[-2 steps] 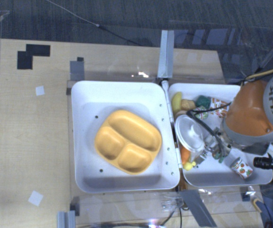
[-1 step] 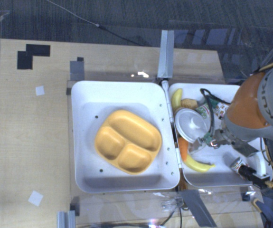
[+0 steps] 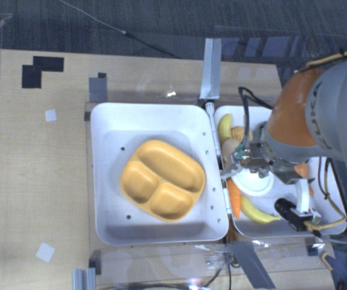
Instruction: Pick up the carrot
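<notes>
Worktop (image 3: 40, 186) of pale wood carries two white bins side by side, and the yellow plate (image 3: 161, 177) in the left-hand bin (image 3: 110, 222) serves as the marker for everything else. Nearest the camera, to the view's right of the plate and a little forward of it, a banana (image 3: 259, 211) lies across the front of the other bin (image 3: 264, 228). The carrot (image 3: 234, 199) is just right of the plate's front corner, across the wall between the bins. It lies flat on that bin's floor, lengthwise along the plate-side wall, with its near end close to or touching the banana. Level with the plate's middle and further right, the tool (image 3: 251, 169) hangs over the bin, just beyond the carrot's far end. The wrist hides its underside, so I cannot tell whether it is open or closed, and nothing can be seen held in it. Behind that, right of the plate's back edge, sit a second banana (image 3: 224, 128) and a small beige lump (image 3: 238, 133). As I judge it, the task is barely begun: the tool is near the carrot, but the carrot is not yet lifted. Lining up over it, closing on it and raising it are all left to do.
</notes>
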`<state>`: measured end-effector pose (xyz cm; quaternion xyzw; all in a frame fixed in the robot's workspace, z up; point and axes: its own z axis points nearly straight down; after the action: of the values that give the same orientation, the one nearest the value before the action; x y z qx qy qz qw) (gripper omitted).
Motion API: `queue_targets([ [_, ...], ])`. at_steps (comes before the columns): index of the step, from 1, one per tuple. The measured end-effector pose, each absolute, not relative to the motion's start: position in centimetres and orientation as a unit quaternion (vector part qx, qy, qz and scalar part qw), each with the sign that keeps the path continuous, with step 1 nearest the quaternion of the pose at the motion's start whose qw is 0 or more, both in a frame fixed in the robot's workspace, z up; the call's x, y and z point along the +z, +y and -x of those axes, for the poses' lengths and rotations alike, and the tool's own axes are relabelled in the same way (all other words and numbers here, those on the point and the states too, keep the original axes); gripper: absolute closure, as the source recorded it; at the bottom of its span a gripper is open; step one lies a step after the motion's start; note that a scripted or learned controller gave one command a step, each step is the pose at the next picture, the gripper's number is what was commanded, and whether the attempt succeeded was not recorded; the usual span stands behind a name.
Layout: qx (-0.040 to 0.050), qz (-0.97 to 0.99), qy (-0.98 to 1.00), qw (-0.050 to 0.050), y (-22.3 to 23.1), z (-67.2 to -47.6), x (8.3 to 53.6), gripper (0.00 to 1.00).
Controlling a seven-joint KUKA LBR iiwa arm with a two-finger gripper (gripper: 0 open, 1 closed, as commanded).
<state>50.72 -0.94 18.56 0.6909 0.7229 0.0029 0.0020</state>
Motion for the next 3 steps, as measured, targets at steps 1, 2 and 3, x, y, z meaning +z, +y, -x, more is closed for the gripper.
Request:
queue_targets([
  [1,0.0008,-0.73,0.683,0.001,-2.2,-48.8,18.4,0.0],
  [2,0.0022,-0.714,0.7,0.003,-8.6,-48.9,9.0,0.0],
  [3,0.0058,-0.71,0.704,0.003,-8.2,-49.2,10.3,1.0],
])
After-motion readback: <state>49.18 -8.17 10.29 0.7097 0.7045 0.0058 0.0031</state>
